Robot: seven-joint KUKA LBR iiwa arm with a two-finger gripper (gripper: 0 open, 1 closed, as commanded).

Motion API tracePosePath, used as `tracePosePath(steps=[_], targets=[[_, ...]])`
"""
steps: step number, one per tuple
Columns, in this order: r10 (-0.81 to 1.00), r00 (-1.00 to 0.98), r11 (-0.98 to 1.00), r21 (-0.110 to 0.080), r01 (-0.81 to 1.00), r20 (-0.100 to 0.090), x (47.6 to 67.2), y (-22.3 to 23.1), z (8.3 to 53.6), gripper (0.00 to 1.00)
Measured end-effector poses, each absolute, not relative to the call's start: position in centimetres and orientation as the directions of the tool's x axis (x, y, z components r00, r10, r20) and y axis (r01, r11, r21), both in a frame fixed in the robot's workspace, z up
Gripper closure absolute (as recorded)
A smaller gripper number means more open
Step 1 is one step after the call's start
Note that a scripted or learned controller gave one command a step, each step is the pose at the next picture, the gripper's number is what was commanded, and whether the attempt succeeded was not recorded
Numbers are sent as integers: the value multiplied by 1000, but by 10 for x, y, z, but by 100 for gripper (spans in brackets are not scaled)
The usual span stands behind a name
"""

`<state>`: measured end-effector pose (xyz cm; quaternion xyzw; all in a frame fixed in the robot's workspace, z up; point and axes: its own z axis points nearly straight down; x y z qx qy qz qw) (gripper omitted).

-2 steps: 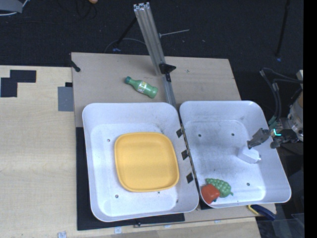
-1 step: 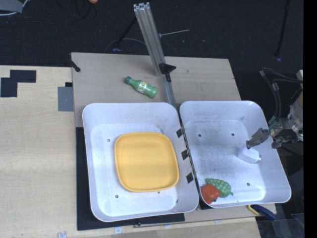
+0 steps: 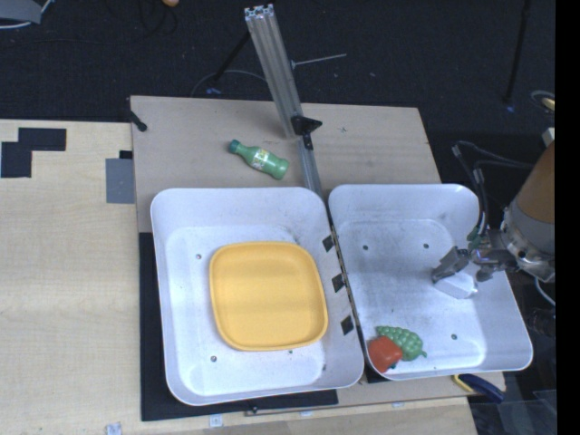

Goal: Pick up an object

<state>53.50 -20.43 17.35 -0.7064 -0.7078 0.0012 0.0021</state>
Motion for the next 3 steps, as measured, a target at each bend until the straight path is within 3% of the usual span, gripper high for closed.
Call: tracePosePath(steps=[1, 2, 3], targets=[[1000, 1, -1, 0, 1000, -1, 530, -210, 116, 0], [1000, 1, -1, 5, 1000, -2, 532, -211, 112, 0], [1000, 3, -3, 5, 1000, -3, 531, -212, 122, 100]])
